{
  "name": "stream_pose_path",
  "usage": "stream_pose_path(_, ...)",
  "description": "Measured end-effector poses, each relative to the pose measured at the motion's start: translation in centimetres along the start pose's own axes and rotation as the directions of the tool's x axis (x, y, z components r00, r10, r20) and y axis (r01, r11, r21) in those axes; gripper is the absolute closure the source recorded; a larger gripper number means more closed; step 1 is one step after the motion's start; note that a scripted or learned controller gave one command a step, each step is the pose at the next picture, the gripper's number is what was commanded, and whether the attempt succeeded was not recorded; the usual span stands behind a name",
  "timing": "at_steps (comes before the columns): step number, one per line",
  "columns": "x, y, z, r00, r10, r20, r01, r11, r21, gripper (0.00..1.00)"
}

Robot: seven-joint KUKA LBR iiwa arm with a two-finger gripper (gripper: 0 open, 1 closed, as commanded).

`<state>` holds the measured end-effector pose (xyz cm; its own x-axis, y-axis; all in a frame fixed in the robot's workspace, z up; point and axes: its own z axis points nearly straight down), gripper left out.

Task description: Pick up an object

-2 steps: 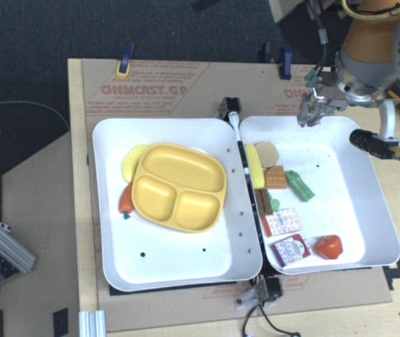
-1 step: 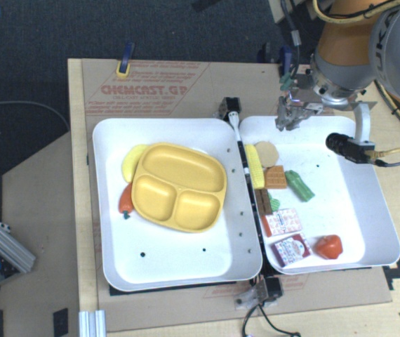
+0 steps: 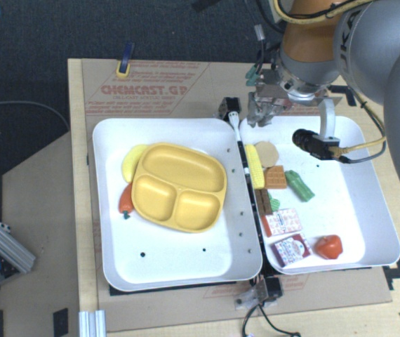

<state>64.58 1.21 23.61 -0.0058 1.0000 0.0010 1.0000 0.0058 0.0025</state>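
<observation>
My gripper (image 3: 260, 115) hangs over the back left corner of the right bin (image 3: 368, 188), just behind a tan round piece (image 3: 268, 152) and a yellow corn cob (image 3: 255, 166). No object shows in its grasp. Further forward in that bin lie a brown waffle-like square (image 3: 276, 177), a green piece (image 3: 300, 186), two red and white packets (image 3: 283, 223) and a red tomato-like piece (image 3: 328, 246).
The left bin (image 3: 116, 244) holds a yellow divided tray (image 3: 179, 187), with a yellow banana-like piece (image 3: 133, 161) and an orange-red piece (image 3: 126, 201) at its left. A black part with cables (image 3: 314, 142) hangs from the arm over the right bin. A cardboard sheet (image 3: 151, 90) lies behind the bins.
</observation>
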Motion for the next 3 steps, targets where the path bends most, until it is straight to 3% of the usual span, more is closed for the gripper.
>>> stream_pose_path(1,5.2,-0.2,0.0,1.000,0.000,-0.001,0.000,1.000,0.001,1.00)
stream_pose_path(2,5.0,-0.6,2.1,1.000,0.006,0.001,-0.006,1.000,0.007,1.00)
stream_pose_path(3,5.8,-0.6,0.1,1.000,0.004,0.000,-0.004,1.000,-0.001,1.00)
